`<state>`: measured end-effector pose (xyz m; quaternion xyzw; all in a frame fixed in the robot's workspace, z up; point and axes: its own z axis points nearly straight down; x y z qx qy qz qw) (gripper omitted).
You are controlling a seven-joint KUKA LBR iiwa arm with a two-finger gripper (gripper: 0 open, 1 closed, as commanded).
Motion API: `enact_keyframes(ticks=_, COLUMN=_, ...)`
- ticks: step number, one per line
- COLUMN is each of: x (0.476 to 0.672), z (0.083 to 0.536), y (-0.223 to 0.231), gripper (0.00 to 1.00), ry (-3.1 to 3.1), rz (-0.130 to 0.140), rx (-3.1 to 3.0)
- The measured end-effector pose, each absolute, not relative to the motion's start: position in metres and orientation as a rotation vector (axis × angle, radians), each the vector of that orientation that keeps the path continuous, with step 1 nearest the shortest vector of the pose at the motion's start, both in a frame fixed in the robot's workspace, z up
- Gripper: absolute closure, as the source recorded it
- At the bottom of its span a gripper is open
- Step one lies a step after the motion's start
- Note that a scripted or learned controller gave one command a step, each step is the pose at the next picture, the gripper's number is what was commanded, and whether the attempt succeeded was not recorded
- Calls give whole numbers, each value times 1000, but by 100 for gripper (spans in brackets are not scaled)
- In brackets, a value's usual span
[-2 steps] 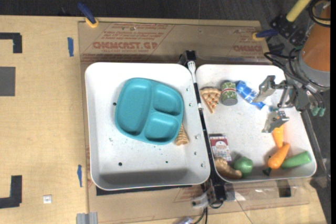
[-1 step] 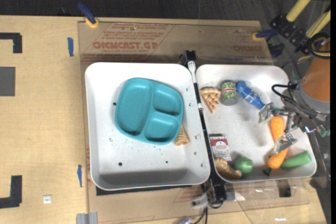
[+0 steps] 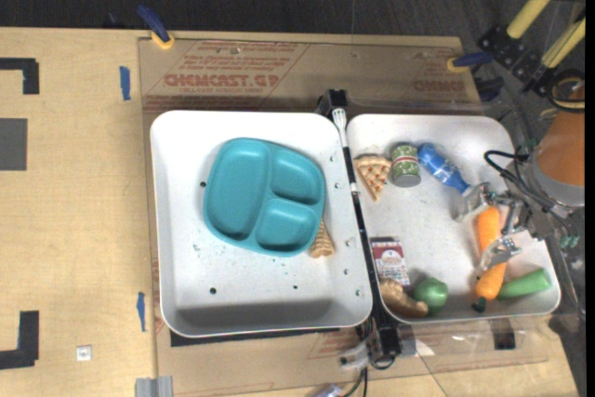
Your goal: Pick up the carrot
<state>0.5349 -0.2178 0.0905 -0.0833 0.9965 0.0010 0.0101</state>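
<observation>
Arm enters from the right edge, orange band (image 3: 565,153) visible above the wrist. Wrist is lowered over the right-hand bin, cables trailing beside it. Gripper (image 3: 495,220) points downward, metal fingers (image 3: 508,244) spread apart on either side of the carrot (image 3: 487,230), one pad against its lower end.

Left bin (image 3: 177,228): teal divided plate (image 3: 263,195), cone (image 3: 322,242). Right bin (image 3: 437,218): waffle (image 3: 373,174), can (image 3: 405,164), blue bottle (image 3: 442,167), packet (image 3: 390,260), green pepper (image 3: 430,293).
</observation>
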Motion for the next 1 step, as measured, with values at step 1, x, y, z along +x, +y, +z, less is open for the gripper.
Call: enact_keyframes(ticks=1, x=537, z=103, y=-219, gripper=100, ry=3103, rz=-6, rx=-259)
